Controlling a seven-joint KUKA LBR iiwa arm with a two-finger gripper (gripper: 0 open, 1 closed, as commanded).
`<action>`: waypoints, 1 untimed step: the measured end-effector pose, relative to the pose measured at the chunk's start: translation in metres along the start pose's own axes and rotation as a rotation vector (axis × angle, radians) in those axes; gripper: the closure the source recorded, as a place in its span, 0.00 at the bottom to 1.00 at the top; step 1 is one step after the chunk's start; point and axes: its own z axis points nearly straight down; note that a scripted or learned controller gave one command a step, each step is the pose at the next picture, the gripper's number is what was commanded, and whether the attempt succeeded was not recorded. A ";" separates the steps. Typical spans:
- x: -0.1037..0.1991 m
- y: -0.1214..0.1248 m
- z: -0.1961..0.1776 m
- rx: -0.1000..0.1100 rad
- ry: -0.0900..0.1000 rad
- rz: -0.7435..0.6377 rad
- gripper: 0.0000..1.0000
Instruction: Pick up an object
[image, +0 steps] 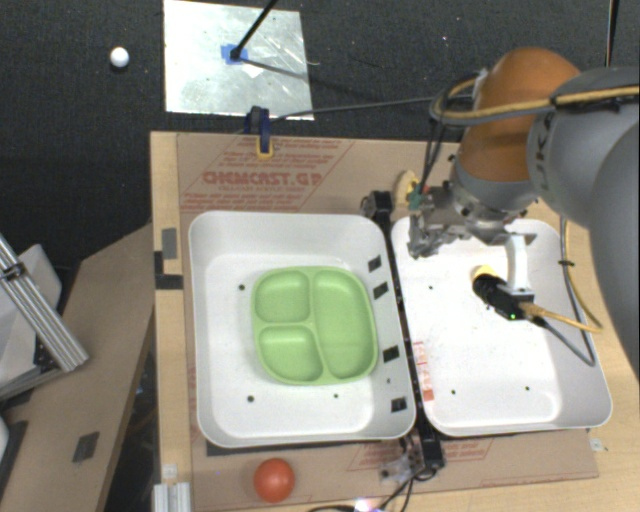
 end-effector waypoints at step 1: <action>0.062 0.018 0.002 0.000 0.000 0.000 1.00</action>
